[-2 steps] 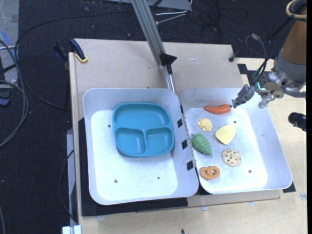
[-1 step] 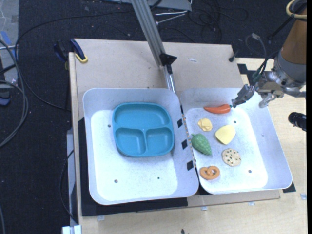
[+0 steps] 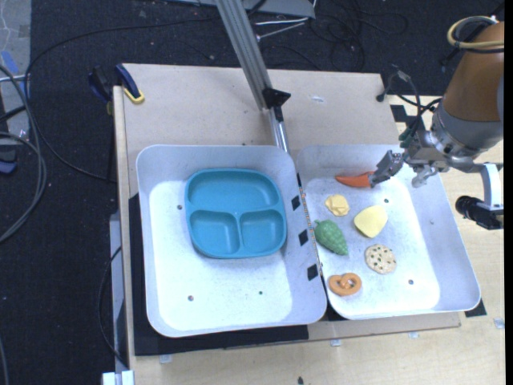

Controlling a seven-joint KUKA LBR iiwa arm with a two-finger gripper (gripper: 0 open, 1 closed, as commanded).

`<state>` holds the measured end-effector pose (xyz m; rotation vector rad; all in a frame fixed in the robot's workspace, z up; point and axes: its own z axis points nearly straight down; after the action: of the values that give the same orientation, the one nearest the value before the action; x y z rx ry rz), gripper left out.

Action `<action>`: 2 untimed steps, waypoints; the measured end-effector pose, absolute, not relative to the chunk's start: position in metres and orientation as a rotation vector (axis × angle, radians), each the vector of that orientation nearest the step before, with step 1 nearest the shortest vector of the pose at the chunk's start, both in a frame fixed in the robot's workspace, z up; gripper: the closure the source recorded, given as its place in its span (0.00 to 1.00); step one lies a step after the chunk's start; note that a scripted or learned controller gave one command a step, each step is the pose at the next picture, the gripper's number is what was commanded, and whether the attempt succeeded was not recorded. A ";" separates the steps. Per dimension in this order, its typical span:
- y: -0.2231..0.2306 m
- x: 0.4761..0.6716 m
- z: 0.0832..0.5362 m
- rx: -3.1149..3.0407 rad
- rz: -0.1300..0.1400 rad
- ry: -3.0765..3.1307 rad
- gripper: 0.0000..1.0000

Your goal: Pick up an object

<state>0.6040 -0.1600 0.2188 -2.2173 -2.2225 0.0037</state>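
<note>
My gripper (image 3: 405, 172) hangs over the far part of the right bin (image 3: 446, 257), its two fingers spread open with nothing between them. An orange carrot (image 3: 353, 180) lies in the bin just left of the left finger (image 3: 386, 168), its right end close to the fingertip. Nearer the front lie a small yellow piece (image 3: 337, 205), a pale yellow wedge (image 3: 370, 221), a green leafy piece (image 3: 330, 237), a speckled cookie (image 3: 380, 258) and an orange pretzel (image 3: 345, 284).
The left bin (image 3: 160, 239) holds a blue three-compartment tray (image 3: 236, 213). A slanted metal pole (image 3: 248, 46) comes down to the bins' shared far edge. The wooden bench (image 3: 200, 107) shows behind the bins.
</note>
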 end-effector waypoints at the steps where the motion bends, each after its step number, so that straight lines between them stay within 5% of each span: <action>1: -0.165 0.600 0.156 -2.220 0.005 -2.217 0.00; 2: -0.166 0.609 0.099 -2.219 0.005 -2.219 0.00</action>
<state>0.6090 -0.1657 0.0988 -2.2185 -2.2194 0.0047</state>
